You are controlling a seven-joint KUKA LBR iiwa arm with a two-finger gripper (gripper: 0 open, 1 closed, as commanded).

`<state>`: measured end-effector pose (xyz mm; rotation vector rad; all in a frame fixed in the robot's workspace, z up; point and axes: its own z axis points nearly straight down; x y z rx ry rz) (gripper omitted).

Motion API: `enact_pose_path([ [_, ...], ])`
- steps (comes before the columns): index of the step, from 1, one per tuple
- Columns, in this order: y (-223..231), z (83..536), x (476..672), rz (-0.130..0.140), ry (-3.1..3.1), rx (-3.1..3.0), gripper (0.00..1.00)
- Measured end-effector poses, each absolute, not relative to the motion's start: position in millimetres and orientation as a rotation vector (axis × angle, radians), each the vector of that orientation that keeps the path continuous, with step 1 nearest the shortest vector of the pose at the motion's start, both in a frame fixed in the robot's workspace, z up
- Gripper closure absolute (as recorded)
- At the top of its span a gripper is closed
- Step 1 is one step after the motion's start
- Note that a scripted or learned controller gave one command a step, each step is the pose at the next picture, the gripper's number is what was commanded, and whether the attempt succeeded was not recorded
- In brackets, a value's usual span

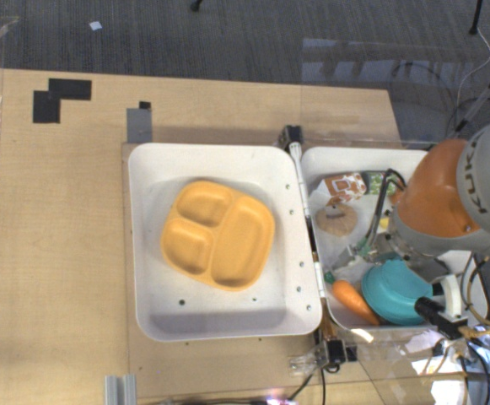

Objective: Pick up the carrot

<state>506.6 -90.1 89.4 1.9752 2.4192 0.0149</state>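
Two white bins sit side by side on the table [59, 251], and nearest the camera, in the right bin [413, 155], the carrot [352, 300] lies at the front left corner, touching a teal bowl [399, 292]. It looks like a light, stiff, smooth toy, likely slippery; I'd pinch across its thick middle. Just beyond, the arm [447, 191] looms over the bin, its hand [371, 245] down among cables — apart or together, I can't tell. Further back lie a brownish item [337, 218] and a printed packet [346, 184]. The left bin [143, 226] carries a yellow divided plate [218, 234].
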Motion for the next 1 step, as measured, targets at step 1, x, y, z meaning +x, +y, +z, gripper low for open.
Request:
enact_pose_path([
  [1, -20.6, 188.6, 490.7, 0.017, 2.568, 1.792, 0.00],
])
